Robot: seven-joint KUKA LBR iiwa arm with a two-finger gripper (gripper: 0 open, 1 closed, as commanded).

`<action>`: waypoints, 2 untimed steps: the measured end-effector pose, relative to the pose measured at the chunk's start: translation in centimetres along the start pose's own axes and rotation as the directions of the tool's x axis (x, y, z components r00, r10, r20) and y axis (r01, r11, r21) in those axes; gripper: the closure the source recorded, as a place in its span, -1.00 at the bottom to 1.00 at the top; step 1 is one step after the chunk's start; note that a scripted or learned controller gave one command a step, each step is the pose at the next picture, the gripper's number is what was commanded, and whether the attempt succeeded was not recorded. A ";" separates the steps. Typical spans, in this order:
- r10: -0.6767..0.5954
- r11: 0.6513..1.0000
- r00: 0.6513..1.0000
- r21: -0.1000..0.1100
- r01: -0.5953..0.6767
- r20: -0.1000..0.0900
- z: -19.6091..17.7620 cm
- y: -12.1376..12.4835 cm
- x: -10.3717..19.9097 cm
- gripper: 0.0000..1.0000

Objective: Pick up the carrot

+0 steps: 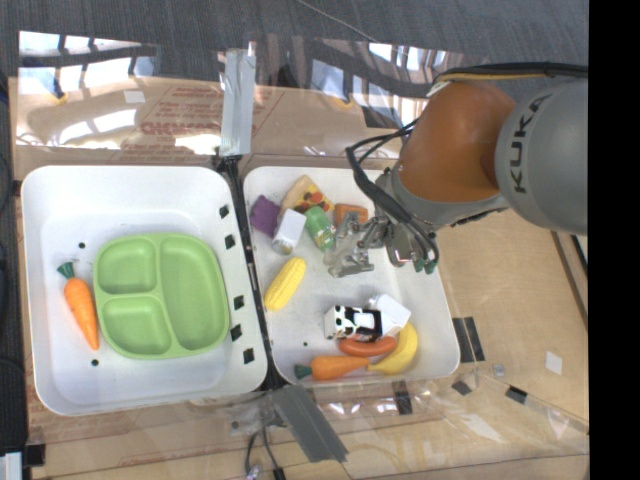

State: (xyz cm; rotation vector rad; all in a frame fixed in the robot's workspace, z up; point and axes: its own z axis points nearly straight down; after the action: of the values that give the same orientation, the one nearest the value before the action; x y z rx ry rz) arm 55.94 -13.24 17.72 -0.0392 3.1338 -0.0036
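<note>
One carrot [81,309], orange with a green top, lies in the left bin [40,198] just left of a green divided plate [160,295]. A second carrot [336,368] lies along the front wall of the right bin [300,333], beside a red sausage. My gripper [350,252] hangs over the middle of the right bin, to the right of the yellow corn [285,282] and well behind the second carrot. Its metal fingers stand open with nothing between them.
The right bin also holds a purple piece [264,213], a pizza slice [303,194], a green item [319,227], a white block [289,229], a cow toy [354,321], a banana [401,352] and a red sausage [367,346]. The grey arm and orange band [455,148] cover the bin's back right.
</note>
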 end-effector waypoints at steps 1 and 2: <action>0.265 0.964 0.964 0.000 -0.265 -0.003 -3.4 1.0 -4.5 1.00; 0.356 0.935 0.935 0.000 -0.356 -0.002 -5.5 1.2 -9.2 1.00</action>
State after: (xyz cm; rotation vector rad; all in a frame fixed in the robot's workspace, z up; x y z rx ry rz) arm 65.04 -11.79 23.29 0.5283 3.0914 -0.0014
